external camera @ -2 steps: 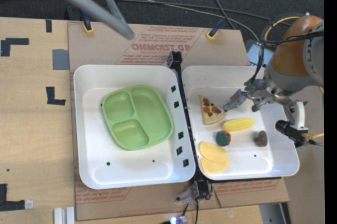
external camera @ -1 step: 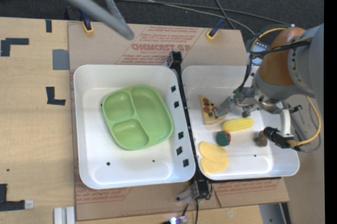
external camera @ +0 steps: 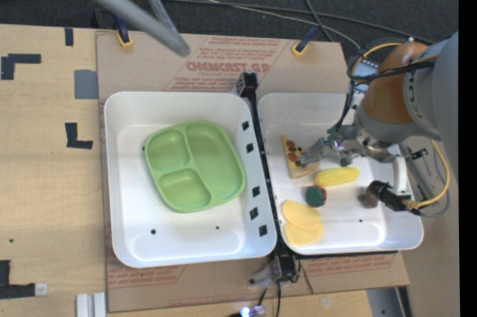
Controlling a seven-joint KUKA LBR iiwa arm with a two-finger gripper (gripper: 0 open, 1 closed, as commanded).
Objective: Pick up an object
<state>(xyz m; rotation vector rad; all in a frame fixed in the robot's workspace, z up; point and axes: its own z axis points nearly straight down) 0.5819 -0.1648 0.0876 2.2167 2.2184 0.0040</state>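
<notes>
In the right bin (external camera: 387,233) lie a pizza slice toy (external camera: 294,157), a yellow corn cob (external camera: 336,176), a small green and red ball (external camera: 316,195), a pale yellow chip-like piece (external camera: 302,223) and a small brown item (external camera: 369,196). My gripper (external camera: 329,148) hangs low over this bin, just right of the pizza slice and just above the corn cob. The wrist hides its tips, and I see nothing held in it.
The left bin (external camera: 123,121) holds a green divided plate (external camera: 195,165). A black divider (external camera: 253,159) runs between the bins. The grey arm with its orange band (external camera: 399,84) and its cables cover the right bin's far right side.
</notes>
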